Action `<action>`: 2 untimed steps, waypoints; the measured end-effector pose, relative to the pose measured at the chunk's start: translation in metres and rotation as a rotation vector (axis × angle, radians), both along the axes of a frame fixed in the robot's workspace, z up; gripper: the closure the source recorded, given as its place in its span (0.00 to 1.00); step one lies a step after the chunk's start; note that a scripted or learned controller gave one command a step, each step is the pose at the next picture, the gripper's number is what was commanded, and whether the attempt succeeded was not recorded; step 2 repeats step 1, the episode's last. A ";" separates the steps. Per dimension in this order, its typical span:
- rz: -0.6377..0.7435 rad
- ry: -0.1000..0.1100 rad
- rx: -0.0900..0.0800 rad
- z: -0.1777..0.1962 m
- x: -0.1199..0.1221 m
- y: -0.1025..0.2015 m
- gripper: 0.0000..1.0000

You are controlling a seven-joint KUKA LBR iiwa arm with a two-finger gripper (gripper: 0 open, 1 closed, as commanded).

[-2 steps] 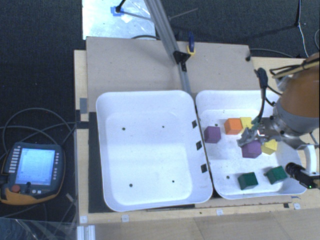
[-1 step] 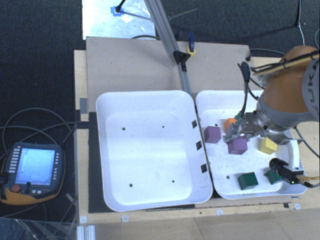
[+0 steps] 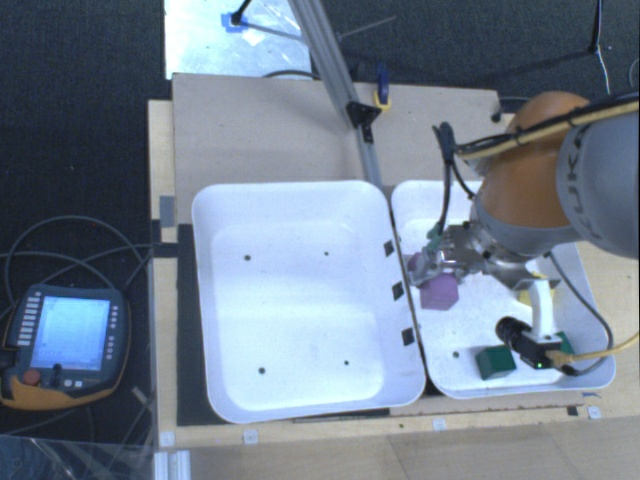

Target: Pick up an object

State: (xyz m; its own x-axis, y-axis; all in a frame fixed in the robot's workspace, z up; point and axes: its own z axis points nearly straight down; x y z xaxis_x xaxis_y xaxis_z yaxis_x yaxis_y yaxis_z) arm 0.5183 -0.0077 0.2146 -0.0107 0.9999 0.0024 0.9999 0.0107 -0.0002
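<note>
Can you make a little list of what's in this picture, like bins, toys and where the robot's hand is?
bins: two white ones side by side, left bin and right bin
purple block: in the right bin, near its left wall
green block: in the right bin, near the front
gripper: low in the right bin, right at the purple block
grip: cannot tell

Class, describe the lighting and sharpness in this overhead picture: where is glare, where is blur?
Camera view: the two shallow white bins are brightly lit and nearly washed out; the shiny floor patch glares; the gripper above the small purple block looks soft; the small green block is sharper.
</note>
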 end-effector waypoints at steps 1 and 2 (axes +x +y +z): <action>0.002 -0.002 0.000 0.011 -0.007 0.055 1.00; 0.002 -0.002 0.000 0.011 -0.007 0.055 1.00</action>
